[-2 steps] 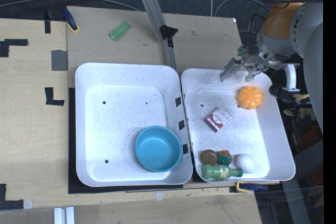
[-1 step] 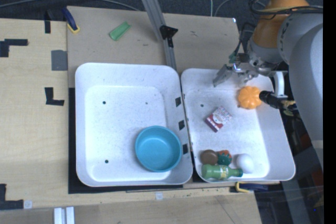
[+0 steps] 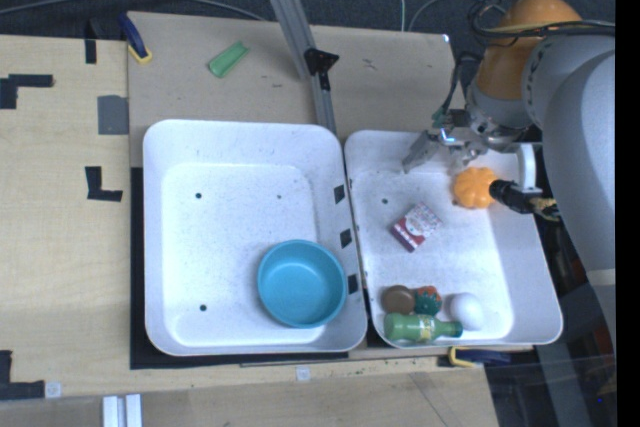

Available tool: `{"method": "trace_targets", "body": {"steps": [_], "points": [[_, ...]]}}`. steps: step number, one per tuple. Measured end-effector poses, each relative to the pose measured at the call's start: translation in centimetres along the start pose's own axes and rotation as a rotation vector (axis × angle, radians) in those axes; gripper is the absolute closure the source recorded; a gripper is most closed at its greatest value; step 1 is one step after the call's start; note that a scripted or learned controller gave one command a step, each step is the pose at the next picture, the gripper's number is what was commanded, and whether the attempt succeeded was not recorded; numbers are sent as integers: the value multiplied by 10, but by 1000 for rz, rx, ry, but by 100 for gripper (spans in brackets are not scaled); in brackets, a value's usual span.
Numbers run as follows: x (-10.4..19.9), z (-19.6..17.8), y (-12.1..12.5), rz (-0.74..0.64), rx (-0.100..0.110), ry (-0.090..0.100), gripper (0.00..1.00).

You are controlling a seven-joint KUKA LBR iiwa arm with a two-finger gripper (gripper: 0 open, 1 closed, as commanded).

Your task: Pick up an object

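I take the right bin (image 3: pixel 520 300) as my landmark and start at its near edge. Along that edge a green bottle (image 3: pixel 421 327) lies on its side, touching a white egg-shaped thing (image 3: pixel 467 311) on its right. Just behind the bottle sit a brown lump (image 3: pixel 398 299) and a small orange-and-teal piece (image 3: pixel 428 298), all four bunched together in the bin's near part.

Nearer the middle of the bin floor, well apart from that bunch, a small red and white box (image 3: pixel 416 226) lies flat and slightly turned.

Further back, by the bin's right wall, rests an orange ball-like object (image 3: pixel 474 187). My gripper (image 3: pixel 432 147) hangs over the bin's far part, to the left of that orange object and apart from it. Its fingers look spread and I see nothing between them, though the blur there makes me less than certain.

Left of the right bin, the left bin (image 3: pixel 190 155) holds a blue bowl (image 3: pixel 300 282) in its near right corner. Beyond both bins, on the bench (image 3: pixel 180 85), lies a small green block (image 3: pixel 227 59).
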State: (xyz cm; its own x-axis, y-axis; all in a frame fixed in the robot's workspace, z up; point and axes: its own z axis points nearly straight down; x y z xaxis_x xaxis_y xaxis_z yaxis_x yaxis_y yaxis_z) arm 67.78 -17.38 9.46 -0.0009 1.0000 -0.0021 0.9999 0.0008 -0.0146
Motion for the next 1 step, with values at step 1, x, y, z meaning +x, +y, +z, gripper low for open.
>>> {"method": "trace_targets", "body": {"steps": [1], "points": [[2, -8, -1, -2, 2, 1, 100]]}}
